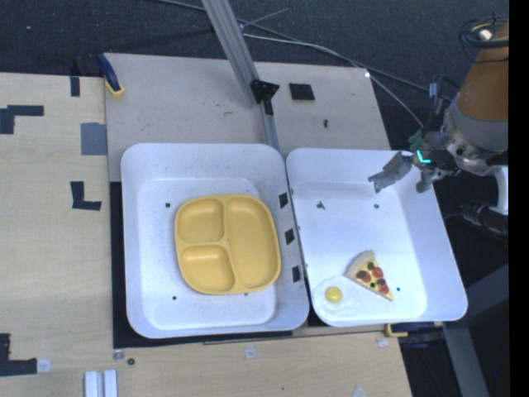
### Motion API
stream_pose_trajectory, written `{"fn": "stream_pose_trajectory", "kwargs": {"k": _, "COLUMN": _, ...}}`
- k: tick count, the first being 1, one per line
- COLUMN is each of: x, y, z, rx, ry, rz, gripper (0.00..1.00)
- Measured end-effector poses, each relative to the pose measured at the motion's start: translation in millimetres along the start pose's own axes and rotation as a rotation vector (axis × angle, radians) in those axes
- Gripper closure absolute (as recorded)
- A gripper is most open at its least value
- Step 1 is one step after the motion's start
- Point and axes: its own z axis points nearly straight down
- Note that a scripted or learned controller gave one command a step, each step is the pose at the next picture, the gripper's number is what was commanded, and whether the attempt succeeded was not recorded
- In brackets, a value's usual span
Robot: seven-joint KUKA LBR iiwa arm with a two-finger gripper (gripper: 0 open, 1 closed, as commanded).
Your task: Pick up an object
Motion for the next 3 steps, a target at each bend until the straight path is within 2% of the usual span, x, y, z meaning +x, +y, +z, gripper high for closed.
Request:
{"fn": "stream_pose_trajectory", "kwargs": {"k": 1, "x": 0.0, "y": 0.5, "z": -0.9, "rx": -0.003, "ry": -0.001, "rz": 0.000, "gripper": 0.00}}
{"fn": "stream_pose_trajectory", "kwargs": {"k": 3, "x": 6.6, "y": -1.1, "z": 86.2, "rx": 0.001, "ry": -0.001, "rz": 0.000, "gripper": 0.00}}
